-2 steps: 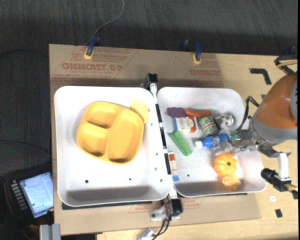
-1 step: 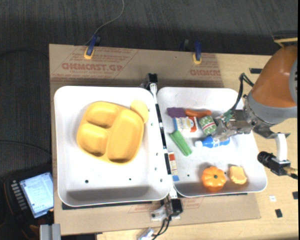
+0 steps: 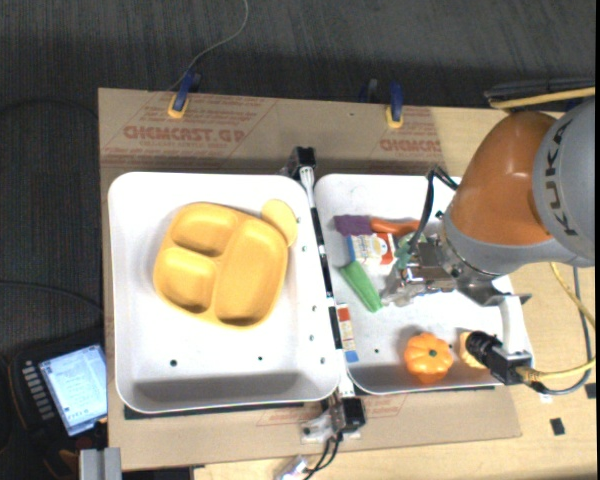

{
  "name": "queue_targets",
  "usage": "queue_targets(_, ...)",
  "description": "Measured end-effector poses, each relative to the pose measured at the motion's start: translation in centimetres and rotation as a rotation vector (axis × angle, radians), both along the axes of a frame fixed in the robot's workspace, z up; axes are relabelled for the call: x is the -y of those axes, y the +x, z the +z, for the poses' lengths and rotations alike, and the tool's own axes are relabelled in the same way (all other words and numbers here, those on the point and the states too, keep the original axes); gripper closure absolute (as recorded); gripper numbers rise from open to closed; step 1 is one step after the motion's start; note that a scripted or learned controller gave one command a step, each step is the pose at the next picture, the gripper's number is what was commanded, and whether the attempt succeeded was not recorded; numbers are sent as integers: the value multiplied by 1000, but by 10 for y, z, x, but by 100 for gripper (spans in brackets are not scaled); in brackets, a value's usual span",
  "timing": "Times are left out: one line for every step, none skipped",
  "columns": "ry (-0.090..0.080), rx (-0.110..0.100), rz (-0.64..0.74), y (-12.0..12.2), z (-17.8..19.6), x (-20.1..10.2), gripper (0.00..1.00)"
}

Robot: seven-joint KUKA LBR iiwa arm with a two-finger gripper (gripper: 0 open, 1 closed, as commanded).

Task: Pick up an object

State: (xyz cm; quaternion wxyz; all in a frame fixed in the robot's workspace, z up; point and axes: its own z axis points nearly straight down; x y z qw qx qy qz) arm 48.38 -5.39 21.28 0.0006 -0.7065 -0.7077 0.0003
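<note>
My gripper (image 3: pixel 404 274) hangs low in the right bin (image 3: pixel 380 190), over its middle. Just to its left lie a green stick-shaped object (image 3: pixel 359 285), a small red and white box (image 3: pixel 375 251) and a purple object (image 3: pixel 352 225). An orange strip (image 3: pixel 393 227) lies behind the gripper. An orange toy pumpkin (image 3: pixel 428 355) sits near the bin's front edge, apart from the gripper. The gripper's body hides what is directly beneath it.
The left bin (image 3: pixel 140 368) holds a large yellow divided tray (image 3: pixel 220 263) and a small yellow round piece (image 3: pixel 279 217) at its back right. The grey and orange arm (image 3: pixel 510 193) covers the right bin's right side. Two clamps (image 3: pixel 394 108) hold the cardboard at the back.
</note>
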Motion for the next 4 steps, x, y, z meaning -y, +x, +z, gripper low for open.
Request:
queue_targets(0,0,-1,0,0,1,0)
queue_targets(-1,8,-2,3,-125,43,0)
queue_targets(-2,12,-2,4,-114,44,100)
queue_targets(-2,11,-3,4,-114,44,0)
